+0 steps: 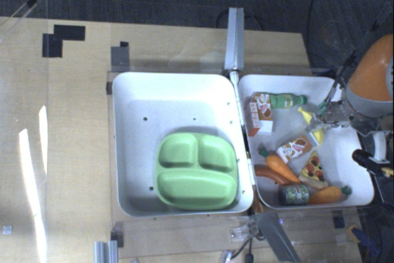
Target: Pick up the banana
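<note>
Yellow banana, curved and smooth, lies just below-left of the gripper in the right bin, partly hidden; a glossy bottle lies left.

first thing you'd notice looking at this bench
The big green divided tray stands out most, sitting toward the near side of the left bin. Next comes the jumble in the right bin: orange carrots, a green bottle, small food packets, and a yellow banana near the far right. The end effector hovers right by that banana, under the arm's orange band.
</note>
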### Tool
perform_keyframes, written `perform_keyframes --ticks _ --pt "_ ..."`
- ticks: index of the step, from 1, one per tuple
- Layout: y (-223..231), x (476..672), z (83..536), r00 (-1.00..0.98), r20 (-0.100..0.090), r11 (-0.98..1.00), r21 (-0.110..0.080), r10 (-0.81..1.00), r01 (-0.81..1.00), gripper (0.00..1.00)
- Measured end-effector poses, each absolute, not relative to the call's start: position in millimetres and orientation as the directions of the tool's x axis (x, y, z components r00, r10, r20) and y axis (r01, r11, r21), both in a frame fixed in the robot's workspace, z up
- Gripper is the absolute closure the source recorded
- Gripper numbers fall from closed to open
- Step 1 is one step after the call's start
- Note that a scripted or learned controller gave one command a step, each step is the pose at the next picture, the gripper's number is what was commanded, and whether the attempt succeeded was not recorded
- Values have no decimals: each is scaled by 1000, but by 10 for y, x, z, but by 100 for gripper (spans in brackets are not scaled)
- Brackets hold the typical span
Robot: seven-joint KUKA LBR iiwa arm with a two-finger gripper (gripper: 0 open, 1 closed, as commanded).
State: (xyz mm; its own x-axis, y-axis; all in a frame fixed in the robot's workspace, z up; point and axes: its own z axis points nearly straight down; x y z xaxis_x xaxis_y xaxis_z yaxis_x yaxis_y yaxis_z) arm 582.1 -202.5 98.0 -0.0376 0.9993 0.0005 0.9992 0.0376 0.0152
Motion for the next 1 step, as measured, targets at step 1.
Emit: perform_keyframes --ticks 1 --pt "-1725 6667 2003 38 -1 -38 7 999 999 100"
